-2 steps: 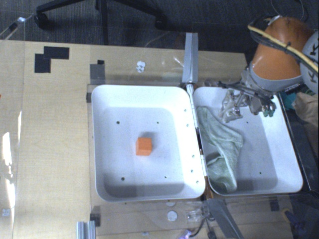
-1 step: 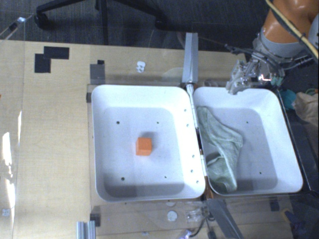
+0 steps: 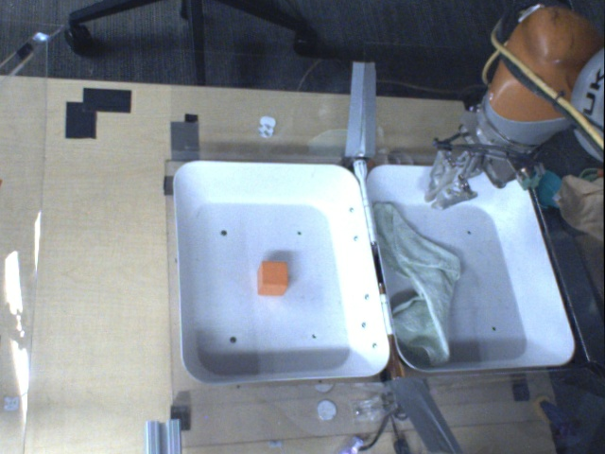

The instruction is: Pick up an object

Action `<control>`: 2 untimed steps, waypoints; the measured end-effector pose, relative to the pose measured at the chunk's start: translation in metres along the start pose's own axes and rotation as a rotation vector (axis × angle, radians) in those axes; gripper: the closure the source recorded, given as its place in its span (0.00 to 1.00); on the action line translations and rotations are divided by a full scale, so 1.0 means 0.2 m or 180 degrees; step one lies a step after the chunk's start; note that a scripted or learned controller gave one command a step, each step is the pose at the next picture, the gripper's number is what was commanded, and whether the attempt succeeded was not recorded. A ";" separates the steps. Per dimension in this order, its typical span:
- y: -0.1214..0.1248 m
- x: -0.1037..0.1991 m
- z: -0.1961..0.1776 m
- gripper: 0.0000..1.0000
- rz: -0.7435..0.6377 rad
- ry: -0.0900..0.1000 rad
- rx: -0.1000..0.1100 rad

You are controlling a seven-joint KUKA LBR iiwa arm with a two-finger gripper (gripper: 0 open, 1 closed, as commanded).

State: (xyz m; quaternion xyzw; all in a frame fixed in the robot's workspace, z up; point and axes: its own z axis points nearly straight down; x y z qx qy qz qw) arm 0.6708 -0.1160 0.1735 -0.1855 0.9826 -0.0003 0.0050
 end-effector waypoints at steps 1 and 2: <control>0.12 -0.05 -0.13 1.00 0.0130 -0.0003 0.0000; -0.09 0.03 -0.02 1.00 -0.0077 0.0000 0.0003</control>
